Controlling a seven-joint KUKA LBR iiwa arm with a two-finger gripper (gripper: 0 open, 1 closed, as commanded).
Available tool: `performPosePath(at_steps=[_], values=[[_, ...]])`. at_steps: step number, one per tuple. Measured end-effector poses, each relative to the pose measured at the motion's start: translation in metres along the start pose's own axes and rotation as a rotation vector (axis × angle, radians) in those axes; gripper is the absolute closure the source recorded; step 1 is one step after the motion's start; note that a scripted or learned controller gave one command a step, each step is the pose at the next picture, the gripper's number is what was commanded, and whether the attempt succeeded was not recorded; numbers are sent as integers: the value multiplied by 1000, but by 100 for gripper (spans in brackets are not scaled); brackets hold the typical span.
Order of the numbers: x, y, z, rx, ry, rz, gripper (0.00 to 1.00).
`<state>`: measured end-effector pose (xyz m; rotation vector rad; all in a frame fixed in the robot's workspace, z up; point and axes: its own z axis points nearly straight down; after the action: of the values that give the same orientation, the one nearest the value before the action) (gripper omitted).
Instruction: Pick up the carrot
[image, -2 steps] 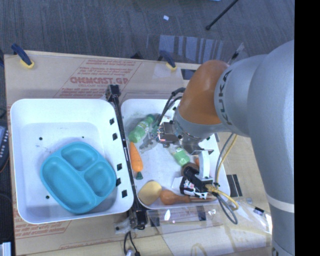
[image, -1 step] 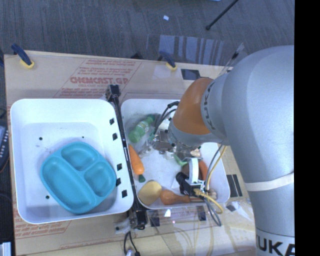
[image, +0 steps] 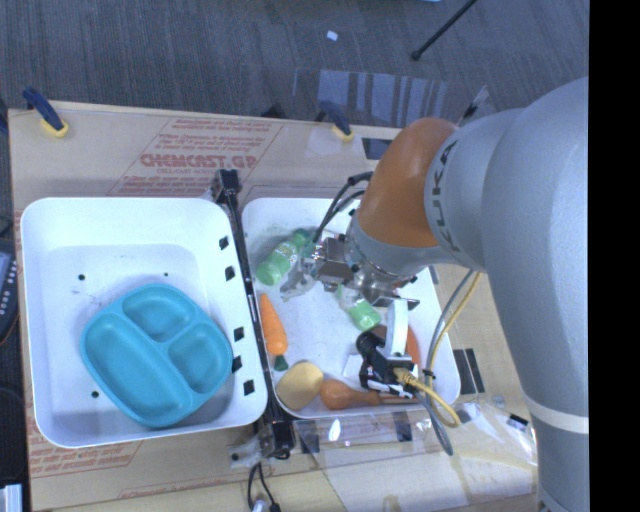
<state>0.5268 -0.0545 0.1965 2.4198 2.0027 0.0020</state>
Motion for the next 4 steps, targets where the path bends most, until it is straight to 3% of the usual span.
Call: performPosePath(at_steps=[1,2,3,4], values=[[-4,-37,6,13,-3,70,0],[-36,5,90,16,-3,417,0],[6,77,0,0,3,424,0],[26,16,6,14,1,266,0]])
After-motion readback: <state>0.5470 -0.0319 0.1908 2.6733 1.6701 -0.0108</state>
